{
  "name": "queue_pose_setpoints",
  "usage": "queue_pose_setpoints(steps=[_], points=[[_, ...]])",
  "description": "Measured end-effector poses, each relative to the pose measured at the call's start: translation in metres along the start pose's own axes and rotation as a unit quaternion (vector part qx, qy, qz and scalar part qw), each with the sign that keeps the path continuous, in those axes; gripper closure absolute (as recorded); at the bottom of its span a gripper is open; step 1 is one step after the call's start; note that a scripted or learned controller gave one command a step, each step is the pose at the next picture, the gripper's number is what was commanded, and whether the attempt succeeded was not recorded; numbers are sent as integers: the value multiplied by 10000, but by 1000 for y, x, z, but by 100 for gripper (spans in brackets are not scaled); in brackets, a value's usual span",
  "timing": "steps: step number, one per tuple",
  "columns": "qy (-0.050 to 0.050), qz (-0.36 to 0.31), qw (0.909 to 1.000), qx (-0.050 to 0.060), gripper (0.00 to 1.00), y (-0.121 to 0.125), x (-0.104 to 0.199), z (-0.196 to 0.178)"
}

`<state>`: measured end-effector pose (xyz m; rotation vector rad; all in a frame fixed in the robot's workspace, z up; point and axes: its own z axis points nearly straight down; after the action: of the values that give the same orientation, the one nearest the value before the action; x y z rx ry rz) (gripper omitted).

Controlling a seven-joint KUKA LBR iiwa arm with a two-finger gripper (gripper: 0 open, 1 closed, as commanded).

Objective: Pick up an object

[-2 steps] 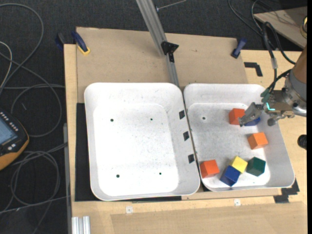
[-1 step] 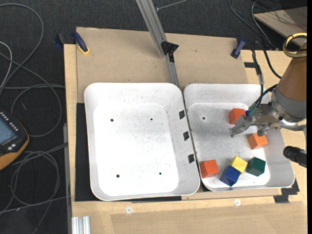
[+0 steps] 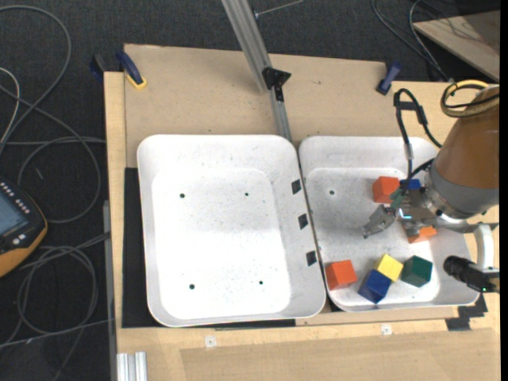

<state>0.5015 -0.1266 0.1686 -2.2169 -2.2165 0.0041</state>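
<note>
Five blocks share the right bin (image 3: 349, 153): an orange-red block (image 3: 386, 188) just above the jaws (image 3: 397, 217), a small orange piece (image 3: 423, 232) beside them, and orange (image 3: 341, 273), blue (image 3: 374, 286), yellow (image 3: 390, 266) and green (image 3: 417, 271) blocks below. Risk: a descent between blocks nudges them and closes on nothing. Arm comes in from the right, wrist low over the bin floor. Jaw state: can't tell.

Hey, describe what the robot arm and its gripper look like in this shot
The arm enters from the right as a rounded body with a broad orange band above a grey wrist section. Black cables loop alongside it, and a yellowish coil sits near its top. The gripper is small, dark grey metal, with blue and orange bits near its base.
</note>
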Motion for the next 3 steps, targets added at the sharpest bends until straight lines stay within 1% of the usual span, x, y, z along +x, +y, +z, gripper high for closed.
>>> queue_pose_setpoints(steps=[1,2,3], points=[[1,0,10000,5,0,-1,2,64],[-8,2,10000,-40,100,2,1,49],[-25,-3,10000,-70,100,6,-9,-7]])
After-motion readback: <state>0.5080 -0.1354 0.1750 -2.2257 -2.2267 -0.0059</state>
